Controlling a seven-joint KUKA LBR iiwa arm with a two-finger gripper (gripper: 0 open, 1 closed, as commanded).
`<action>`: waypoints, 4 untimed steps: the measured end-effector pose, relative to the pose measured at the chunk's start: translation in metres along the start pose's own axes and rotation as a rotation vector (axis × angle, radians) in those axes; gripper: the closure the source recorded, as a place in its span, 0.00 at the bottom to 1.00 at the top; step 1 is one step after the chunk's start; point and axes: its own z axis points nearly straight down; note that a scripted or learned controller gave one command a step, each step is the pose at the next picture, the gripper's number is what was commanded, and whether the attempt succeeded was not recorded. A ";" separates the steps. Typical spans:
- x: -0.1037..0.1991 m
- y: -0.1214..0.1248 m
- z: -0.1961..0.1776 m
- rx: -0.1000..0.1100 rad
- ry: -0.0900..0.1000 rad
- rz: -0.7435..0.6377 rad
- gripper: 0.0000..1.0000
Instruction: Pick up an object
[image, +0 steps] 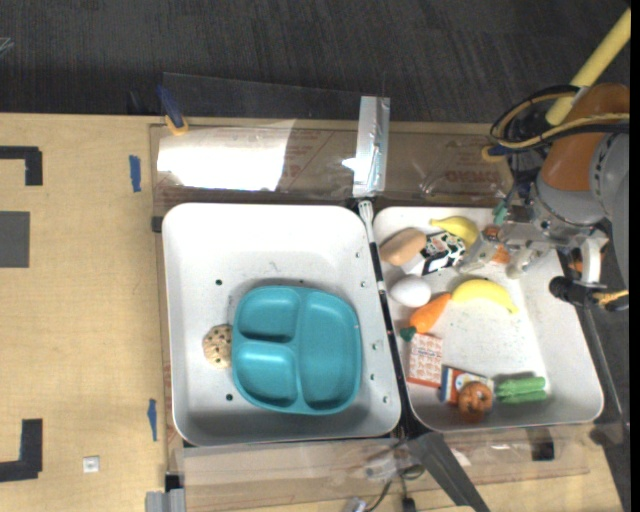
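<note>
On the counter (80, 300), the left bin (190, 240) held one teal divided plate (297, 346) and one cookie (217, 344) touching the plate's left edge. The right bin (570, 350) held nine items: a bread roll (402, 244), a white egg (409, 292), a carrot (430, 313), a black-and-white toy (440, 250), a banana (455, 227), a lemon (482, 292), a printed card (426, 360), a small carton with a tomato (470, 394) and a green piece (520, 386). The claw (508, 248) hovered at that bin's upper right; its opening could not be made out, and nothing showed in it. The crowded upper cluster risked a pinch on two things at once, or a slip off the rounded banana.
</note>
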 end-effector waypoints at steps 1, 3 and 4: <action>0.005 0.002 -0.024 -0.057 -0.029 0.077 0.00; -0.001 0.008 -0.016 -0.059 -0.018 0.164 1.00; -0.007 0.007 -0.014 -0.061 -0.026 0.169 0.00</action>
